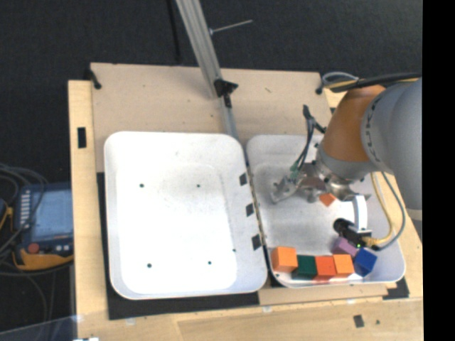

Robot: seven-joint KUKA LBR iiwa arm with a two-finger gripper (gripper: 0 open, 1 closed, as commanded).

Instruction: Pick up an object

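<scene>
Along the front wall of the right bin [279, 155] lie several blocks: an orange block [286, 258], a green block [306, 266], two more orange blocks [334, 265], a blue block [365, 261] and a purple block [346, 246] just behind them. My gripper [284, 187] hangs low over the middle left of that bin, well behind the row of blocks. I see nothing held in it. A small orange piece [326, 199] shows under the wrist, partly hidden by the arm.
The left bin [170, 204] lies beside the right one, and black clips sit on the shared rim [250, 208]. A slanted metal rail [206, 48] rises from behind the bins. Cables [387, 219] loop off the wrist over the right bin's right side.
</scene>
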